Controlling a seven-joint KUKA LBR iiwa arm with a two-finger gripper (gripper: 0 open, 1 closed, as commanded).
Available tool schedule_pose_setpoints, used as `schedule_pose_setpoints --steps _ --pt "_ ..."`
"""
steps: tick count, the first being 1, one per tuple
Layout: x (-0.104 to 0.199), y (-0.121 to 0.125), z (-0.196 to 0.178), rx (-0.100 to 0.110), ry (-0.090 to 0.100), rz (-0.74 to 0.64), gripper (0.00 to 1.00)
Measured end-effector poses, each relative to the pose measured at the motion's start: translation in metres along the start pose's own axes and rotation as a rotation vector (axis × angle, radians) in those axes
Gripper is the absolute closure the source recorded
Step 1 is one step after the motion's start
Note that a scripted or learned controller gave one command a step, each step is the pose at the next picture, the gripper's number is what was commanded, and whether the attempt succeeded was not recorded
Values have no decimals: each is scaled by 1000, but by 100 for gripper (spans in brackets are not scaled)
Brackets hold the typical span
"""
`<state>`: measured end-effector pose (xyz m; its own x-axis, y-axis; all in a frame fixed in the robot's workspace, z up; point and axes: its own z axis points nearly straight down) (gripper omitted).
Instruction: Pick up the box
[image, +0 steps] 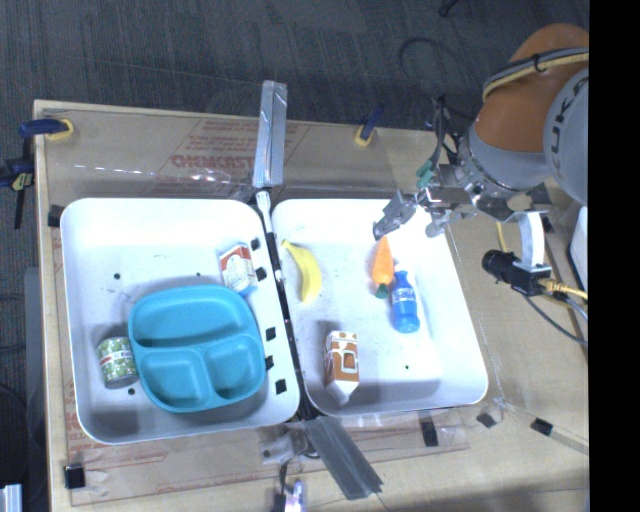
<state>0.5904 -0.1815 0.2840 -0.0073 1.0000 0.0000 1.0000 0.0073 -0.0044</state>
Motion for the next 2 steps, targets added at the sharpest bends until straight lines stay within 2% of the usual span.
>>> schedule_pose_setpoints --steps 1,2 --pt "22 -39 19 0 -1 34 0" --pt "42 -39 74 -2 -1 -526 0"
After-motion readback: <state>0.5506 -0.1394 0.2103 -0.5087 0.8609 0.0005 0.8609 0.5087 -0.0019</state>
